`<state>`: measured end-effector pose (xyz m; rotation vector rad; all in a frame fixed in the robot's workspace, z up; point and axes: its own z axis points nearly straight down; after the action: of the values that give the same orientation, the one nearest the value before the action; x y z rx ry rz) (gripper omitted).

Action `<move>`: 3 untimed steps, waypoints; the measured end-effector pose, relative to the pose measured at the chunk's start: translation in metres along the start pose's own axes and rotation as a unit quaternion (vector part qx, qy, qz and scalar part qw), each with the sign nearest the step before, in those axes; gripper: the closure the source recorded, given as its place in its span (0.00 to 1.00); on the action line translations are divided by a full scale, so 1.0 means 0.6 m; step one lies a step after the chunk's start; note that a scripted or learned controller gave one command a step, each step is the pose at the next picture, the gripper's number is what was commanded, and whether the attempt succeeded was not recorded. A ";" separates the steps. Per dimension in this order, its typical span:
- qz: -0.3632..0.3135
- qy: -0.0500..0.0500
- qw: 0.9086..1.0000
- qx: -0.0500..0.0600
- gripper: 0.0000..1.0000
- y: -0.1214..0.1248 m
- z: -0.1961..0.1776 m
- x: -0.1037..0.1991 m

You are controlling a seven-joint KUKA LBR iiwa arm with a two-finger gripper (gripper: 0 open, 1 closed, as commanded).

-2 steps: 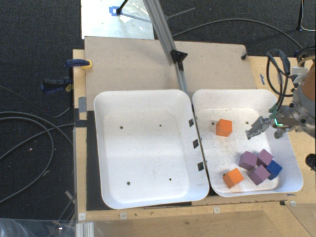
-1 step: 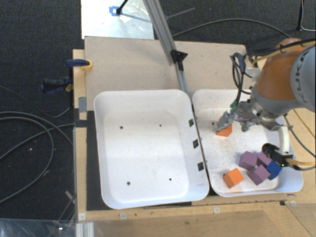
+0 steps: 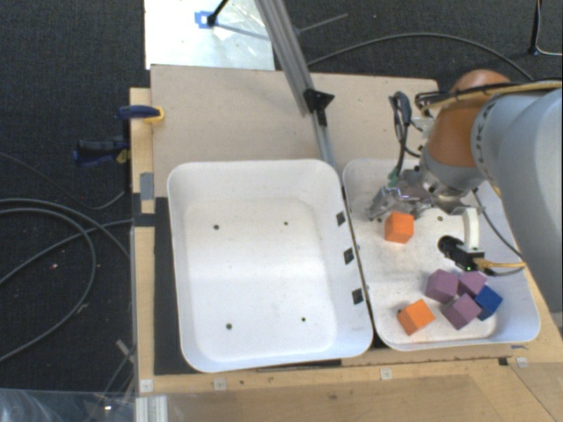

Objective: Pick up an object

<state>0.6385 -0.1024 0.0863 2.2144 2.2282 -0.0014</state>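
Observation:
My gripper (image 3: 401,204) hangs low over the far left part of the right bin (image 3: 373,183). An orange cube (image 3: 398,228) lies right at its tip, touching or nearly so, and I cannot tell whether the cube is held. At the near right of the same bin lie a second orange cube (image 3: 415,316), three purple cubes (image 3: 442,285) (image 3: 461,310) (image 3: 472,280) and a blue cube (image 3: 490,301), packed close together. The grey arm with its orange band (image 3: 457,139) reaches in from the right.
The left bin (image 3: 255,262) stands beside the right one, with black clips (image 3: 348,255) along their shared edge. A grey pole (image 3: 295,60) slants down to the bins' far junction. A black cable end (image 3: 453,249) hangs from the wrist over the right bin.

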 end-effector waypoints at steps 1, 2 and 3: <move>0.002 0.000 1.000 0.001 0.00 -0.061 -0.006 0.025; -0.001 0.000 1.000 -0.005 0.00 -0.047 -0.182 0.064; 0.003 0.000 1.000 0.002 0.00 -0.072 0.000 0.019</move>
<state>0.5950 -0.0915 0.0865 2.2242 2.2228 -0.0060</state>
